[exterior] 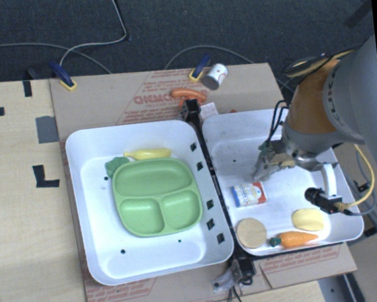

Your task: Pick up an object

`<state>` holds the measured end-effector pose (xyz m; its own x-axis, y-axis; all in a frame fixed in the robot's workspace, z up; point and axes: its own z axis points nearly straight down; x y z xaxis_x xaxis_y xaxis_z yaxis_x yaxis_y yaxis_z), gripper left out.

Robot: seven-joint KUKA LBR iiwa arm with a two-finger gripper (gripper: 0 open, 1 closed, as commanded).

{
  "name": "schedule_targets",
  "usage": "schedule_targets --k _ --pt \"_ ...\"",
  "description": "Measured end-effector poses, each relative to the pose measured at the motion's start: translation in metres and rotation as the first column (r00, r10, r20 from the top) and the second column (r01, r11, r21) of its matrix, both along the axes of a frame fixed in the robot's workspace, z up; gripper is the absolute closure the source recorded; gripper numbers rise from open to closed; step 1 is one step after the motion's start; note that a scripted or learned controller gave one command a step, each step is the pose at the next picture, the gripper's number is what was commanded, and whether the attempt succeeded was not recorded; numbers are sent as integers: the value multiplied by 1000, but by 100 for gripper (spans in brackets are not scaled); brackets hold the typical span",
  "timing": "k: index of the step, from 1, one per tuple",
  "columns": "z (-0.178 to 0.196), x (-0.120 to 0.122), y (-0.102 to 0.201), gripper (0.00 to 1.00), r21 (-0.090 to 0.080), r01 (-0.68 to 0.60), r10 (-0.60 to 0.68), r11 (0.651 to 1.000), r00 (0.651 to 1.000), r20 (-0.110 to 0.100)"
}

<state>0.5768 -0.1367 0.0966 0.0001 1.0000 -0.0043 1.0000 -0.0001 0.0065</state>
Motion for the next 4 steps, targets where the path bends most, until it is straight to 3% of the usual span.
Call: schedule_targets --k 1,2,4 --pt "0 0 0 0 0 0 0 1000 1000 0" --pt "-10 -34 15 0 1 0 0 1000 1000 0" --pt "-10 -32 21 0 1 0 0 1000 1000 0"
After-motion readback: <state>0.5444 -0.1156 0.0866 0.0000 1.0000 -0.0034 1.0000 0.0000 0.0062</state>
